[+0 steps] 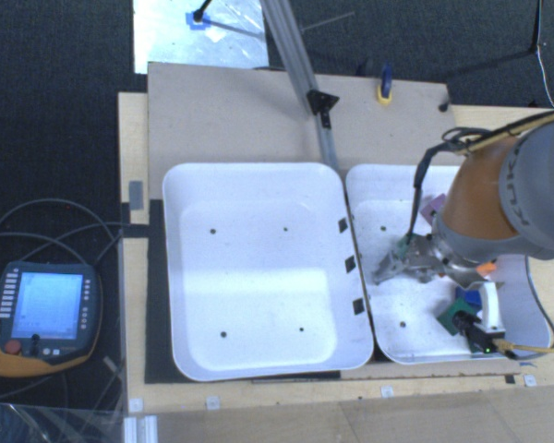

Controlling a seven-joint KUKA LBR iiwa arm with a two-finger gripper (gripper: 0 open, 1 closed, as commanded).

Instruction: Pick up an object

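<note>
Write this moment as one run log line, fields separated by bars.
arm: over right bin | end effector: low inside right bin | grasp: not confirmed | left bin: untouched

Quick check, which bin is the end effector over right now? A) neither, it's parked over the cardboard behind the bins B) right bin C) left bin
B: the end effector sits low inside the right bin, near its left wall, with the arm reaching in from the right.
</note>
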